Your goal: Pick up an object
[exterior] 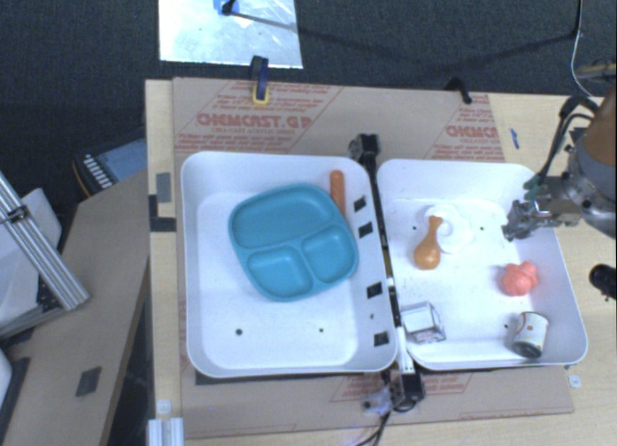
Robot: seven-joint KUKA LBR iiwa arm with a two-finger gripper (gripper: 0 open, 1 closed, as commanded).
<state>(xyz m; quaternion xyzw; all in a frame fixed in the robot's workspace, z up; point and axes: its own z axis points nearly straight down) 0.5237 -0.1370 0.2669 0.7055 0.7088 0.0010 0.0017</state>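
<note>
Pincer: the gripper (518, 220) sits at the right bin's far-right rim, low over the edge, the grey arm (593, 179) entering from the right of the view.
Pincer state: cannot tell; the tips are small, dark and blurred against the rim, and nothing is seen between them.
Right bin (482, 176): white, shallow; the pincer is at its right wall, upper half.
Orange drumstick-shaped toy (429, 245): left of the pincer and slightly nearer the camera, lying on the bin floor, narrow end pointing away; well apart from the pincer.
White flat piece (467, 225): just left of the pincer, between it and the drumstick toy, hard to make out against the white floor.
Pink lumpy object (518, 279): directly below the pincer in the view, near but apart from it.
Small can-like cylinder (528, 333): further below the pincer, lying on its side by the bin's near-right corner.
Clear boxy item (421, 323): below and left of the pincer, close to the divide between the bins.
Left bin (207, 242): far left of the pincer; holds a teal sectioned plate (292, 242), with an orange stick (336, 189) touching its upper right edge.
Base: cardboard sheet (289, 112) under both bins.
</note>
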